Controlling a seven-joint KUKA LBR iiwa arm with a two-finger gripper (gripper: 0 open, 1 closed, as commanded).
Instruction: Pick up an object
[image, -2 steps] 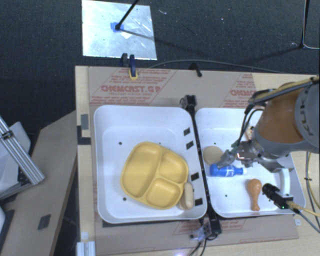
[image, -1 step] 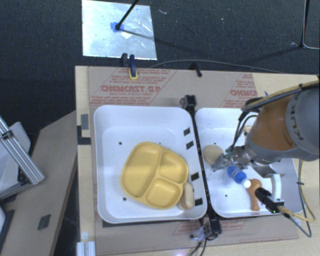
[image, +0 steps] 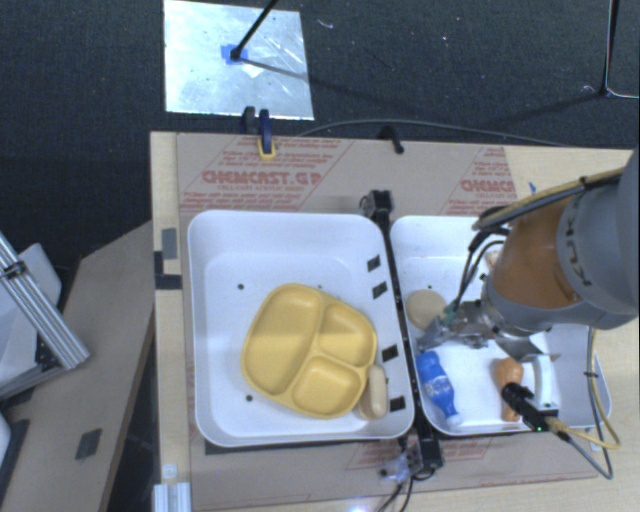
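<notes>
Camera view: arm comes in over the right bin, wrist hanging low above its middle. Gripper sits just beside the tan rounded object, which lies against that bin's left wall; can't tell how the gripper is set, the wrist body covers it and the view is soft there. Nothing visibly carried. Other pick candidates in the same bin: blue bottle toward the near-left corner, lying flat, and an orange object near the right side, partly behind the arm. Left bin holds a yellow divided tray with a small beige piece touching the tray's near-right edge. My read: approach is aimed at the tan object, probably since it's nearest; its spot against the wall leaves little room on that side.
</notes>
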